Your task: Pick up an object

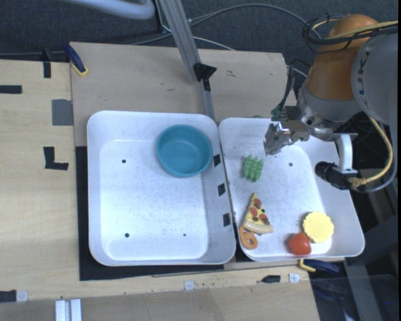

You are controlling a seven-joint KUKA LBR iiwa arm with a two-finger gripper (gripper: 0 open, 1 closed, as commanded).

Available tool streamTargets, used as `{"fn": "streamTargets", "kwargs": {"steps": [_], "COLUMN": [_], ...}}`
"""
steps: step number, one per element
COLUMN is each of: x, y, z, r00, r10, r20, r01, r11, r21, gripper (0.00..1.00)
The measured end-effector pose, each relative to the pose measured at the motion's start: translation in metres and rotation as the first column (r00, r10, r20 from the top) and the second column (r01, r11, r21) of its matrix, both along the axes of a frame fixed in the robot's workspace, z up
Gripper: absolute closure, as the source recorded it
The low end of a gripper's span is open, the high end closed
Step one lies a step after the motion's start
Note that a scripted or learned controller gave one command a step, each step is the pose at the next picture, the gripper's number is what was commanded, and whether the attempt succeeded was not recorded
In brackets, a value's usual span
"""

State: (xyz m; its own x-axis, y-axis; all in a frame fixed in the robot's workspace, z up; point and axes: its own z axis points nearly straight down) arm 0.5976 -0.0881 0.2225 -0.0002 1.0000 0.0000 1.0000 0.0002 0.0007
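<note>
Seen from my remote station, the tool (275,142) hung over the far part of the right bin (291,179), and nothing showed between its tips; whether they were spread or pressed together I could not tell from this angle. I judged the pick not yet made: every candidate object lay loose on the bin floor. The green ridged piece (252,168) sat nearest, just below and a little to the left of the tool in my view. Farther below it lay the toy pizza slice (257,215) with a small orange ring-like piece (248,239) touching its lower end. Well below and to the right of the tool, near the bin's front corner, the yellow round piece (318,226) rested against the red ball-like piece (299,244). Well to the left of the tool, in the left bin (120,206), a blue bowl (184,150) stood upright. What was left, as I read it, was the whole grasp: descend on one item, close and lift. Both white bins sat side by side on a pale wooden desk (27,152), a dark mat under them, and a slanted metal pole (187,42) crossed behind the bins against dark flooring
</note>
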Motion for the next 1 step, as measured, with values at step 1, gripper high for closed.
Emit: {"fn": "streamTargets", "kwargs": {"steps": [1], "x": [0.0048], "y": [0.0483], "z": [0.0106], "r00": [1.000], "r10": [0.004], "r20": [0.000], "r01": [-0.004], "r11": [1.000], "r21": [0.001], "gripper": [1.00]}}
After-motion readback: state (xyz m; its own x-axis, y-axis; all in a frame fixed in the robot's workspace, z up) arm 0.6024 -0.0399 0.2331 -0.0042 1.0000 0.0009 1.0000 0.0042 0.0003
